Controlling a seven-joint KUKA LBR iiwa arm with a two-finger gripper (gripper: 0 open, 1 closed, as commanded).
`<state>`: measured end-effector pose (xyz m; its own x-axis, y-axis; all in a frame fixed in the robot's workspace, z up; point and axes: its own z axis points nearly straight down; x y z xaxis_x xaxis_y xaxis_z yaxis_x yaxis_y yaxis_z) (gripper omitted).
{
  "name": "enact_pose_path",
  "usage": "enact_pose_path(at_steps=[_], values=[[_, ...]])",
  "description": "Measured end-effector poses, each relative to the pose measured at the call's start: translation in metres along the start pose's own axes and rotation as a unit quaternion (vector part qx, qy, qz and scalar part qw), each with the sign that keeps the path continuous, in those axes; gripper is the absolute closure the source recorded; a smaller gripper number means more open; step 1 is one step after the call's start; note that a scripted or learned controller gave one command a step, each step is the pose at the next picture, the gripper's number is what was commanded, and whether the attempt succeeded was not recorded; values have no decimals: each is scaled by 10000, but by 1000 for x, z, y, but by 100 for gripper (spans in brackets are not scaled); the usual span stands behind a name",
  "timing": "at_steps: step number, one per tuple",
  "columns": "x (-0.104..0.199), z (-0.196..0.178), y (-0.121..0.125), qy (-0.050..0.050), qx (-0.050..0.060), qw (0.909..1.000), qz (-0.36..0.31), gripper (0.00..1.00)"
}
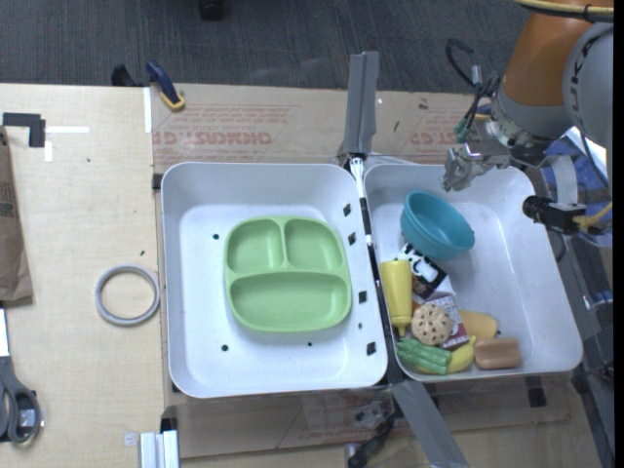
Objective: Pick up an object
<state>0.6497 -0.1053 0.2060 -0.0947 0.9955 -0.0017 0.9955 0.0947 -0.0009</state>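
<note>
Red print on the cardboard (244, 130) is too blurred to read.

To your left on the tan bench (78, 222), a roll of tape (128, 294) lies flat near the left bin (185, 359), with a brown paper bag (12, 227) at the left edge and scissors (18, 409) at the lower left corner. A blue-handled clamp (166, 85) sits at the bench's far edge, above a sheet of printed cardboard (244, 130).
</note>
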Motion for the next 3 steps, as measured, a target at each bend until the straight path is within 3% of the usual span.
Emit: enact_pose_path(at_steps=[1,2,3], values=[[7,101,9,7,11,10000,29,100],[6,99,10,-5,-2,10000,27,0],[-82,71,-45,0,-5,9982,-600,0]])
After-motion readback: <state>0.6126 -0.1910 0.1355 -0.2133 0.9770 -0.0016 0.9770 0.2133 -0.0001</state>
